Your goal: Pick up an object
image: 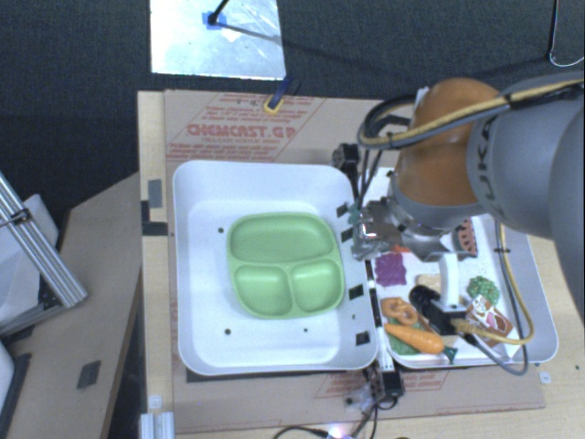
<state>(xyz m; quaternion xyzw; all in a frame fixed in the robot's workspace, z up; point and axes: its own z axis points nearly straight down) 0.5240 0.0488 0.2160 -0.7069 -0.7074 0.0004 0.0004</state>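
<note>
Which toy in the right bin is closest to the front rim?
The orange carrot. It lies along the front edge of the right bin, in front of the pretzel and purple grapes.

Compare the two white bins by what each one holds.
The left bin holds one thing, a green divided plate; the right bin holds several small toy foods, among them a carrot and purple grapes. The arm hangs over the right bin, not the left. Both are shallow and white.

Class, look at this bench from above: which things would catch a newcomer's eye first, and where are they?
A light green divided plate sits mid-way in the left bin. The grey arm with its orange band looms over the right bin, where a toy carrot and purple grapes lie among small food toys.
</note>
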